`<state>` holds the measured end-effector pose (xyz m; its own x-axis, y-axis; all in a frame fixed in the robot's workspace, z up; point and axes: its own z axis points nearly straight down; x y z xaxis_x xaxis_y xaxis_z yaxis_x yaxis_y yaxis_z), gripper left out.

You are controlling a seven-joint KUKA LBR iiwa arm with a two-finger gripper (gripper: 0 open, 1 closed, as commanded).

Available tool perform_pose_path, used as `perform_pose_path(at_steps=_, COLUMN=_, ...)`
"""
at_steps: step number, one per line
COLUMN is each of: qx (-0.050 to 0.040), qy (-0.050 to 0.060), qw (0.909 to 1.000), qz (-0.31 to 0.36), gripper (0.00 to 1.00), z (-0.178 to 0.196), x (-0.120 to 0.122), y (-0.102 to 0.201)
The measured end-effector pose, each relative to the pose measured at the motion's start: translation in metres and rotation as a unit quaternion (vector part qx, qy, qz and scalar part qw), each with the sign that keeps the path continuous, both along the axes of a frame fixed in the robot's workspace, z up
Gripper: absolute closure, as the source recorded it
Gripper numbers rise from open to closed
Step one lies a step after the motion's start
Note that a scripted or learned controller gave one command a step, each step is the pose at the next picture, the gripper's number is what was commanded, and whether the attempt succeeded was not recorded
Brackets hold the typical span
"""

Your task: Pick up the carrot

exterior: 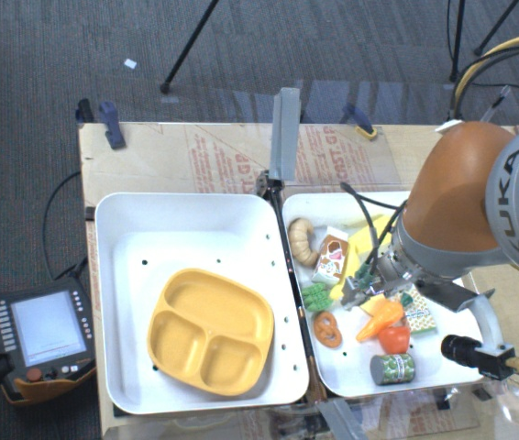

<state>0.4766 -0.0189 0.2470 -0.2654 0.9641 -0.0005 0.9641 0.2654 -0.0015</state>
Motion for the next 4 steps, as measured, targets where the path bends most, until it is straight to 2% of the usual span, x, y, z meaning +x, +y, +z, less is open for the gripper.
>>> perform_pose_path(at_steps=1, qx=0.0001, qy=0.003, qw=1.0000, qz=0.002, gripper=0.00, z=-0.002, x=-0.001, y=0.002)
perform_pose_path(at_steps=2, qx=0.0007, qy=0.005, qw=0.9996, qz=0.029, gripper=0.00, z=-0.064, x=-0.003, y=-0.062)
perform_pose_path(at_steps=3, qx=0.0011, qy=0.001, qw=0.9988, qz=-0.050, gripper=0.00, z=-0.149, x=0.013, y=-0.103)
perform_pose_path(at_steps=4, qx=0.0010, qy=0.002, qw=0.9957, qz=-0.093, gripper=0.00, z=-0.161, x=0.061, y=-0.157)
